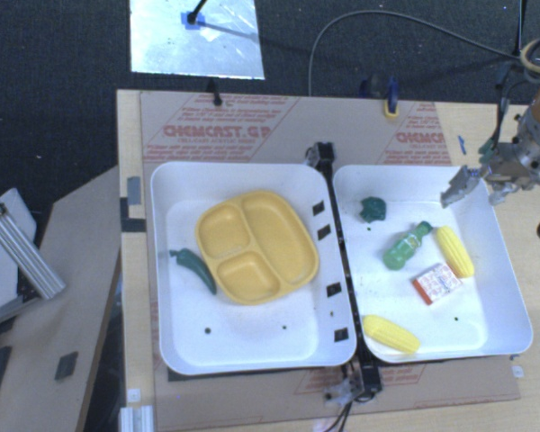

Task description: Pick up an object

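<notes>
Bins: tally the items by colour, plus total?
Yellow: 3 — tray, corn, corn
Green: 3 — pepper, broccoli, bottle
Red and white: 1 — box
Total: 7

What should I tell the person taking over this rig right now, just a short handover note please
Gripper: at the top right of the right bin, above its far rim, holding nothing that I can see.
Right bin: dark green broccoli piece, green bottle, corn cob, small red and white box, second corn cob near the front edge.
Left bin: yellow divided plate, with a green pepper beside it on its left.
Done: nothing picked up yet.
Left: lower onto one object, grip and lift. The corn cob and the bottle lie nearest the gripper.
</notes>
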Motion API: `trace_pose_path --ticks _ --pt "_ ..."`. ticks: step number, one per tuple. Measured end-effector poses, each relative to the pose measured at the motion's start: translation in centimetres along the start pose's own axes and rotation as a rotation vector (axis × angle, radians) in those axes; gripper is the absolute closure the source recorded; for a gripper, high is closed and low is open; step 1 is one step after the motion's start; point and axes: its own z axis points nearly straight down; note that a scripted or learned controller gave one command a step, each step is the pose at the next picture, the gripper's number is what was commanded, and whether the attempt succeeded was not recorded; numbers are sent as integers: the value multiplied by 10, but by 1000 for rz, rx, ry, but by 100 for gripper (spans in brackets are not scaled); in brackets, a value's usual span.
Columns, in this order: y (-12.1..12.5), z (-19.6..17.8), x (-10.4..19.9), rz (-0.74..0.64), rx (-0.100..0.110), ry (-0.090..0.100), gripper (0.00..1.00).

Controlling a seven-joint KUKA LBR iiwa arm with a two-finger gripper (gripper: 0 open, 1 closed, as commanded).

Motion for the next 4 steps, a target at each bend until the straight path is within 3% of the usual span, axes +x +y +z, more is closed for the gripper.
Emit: trace_pose_path --ticks 1,3,4 --pt "2 -6 0 -3 -11 -3 0" --pt "-1 118 7 0 -6 -1 0" --pt "3 167 8 -1 -16 -2 0"
